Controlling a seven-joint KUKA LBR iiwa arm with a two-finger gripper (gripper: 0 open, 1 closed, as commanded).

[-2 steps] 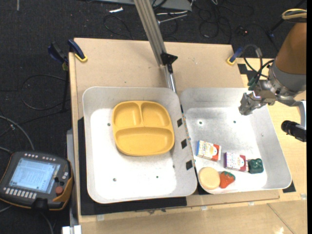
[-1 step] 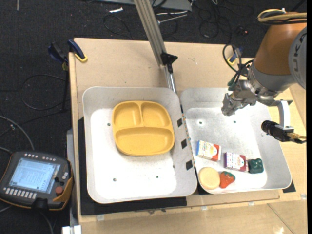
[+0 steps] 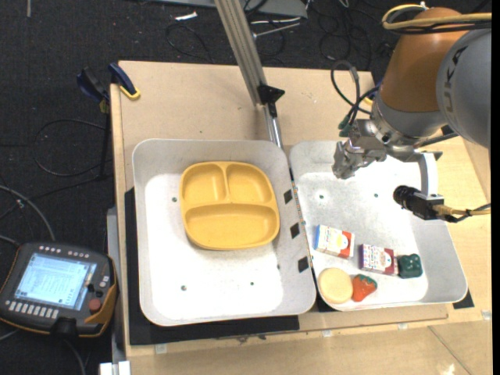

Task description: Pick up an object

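Yellow, smooth plastic divided plate [image 3: 230, 205] lies in the left bin [image 3: 156, 287]. Right bin [image 3: 445, 283] holds small cartons [image 3: 334, 241], a pale disc [image 3: 337, 285], a red strawberry-shaped toy [image 3: 364, 287], all below the end effector [image 3: 345, 165], well apart; whether it is spread I cannot tell.

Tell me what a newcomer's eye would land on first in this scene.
First comes the yellow divided plate, lying alone in the left bin. Next is the arm's orange band at upper right, with the gripper hanging over the far end of the right bin. Last, a cluster of small items along that bin's near edge: two small boxes, a pale round piece, a red strawberry-like piece and a dark green piece.
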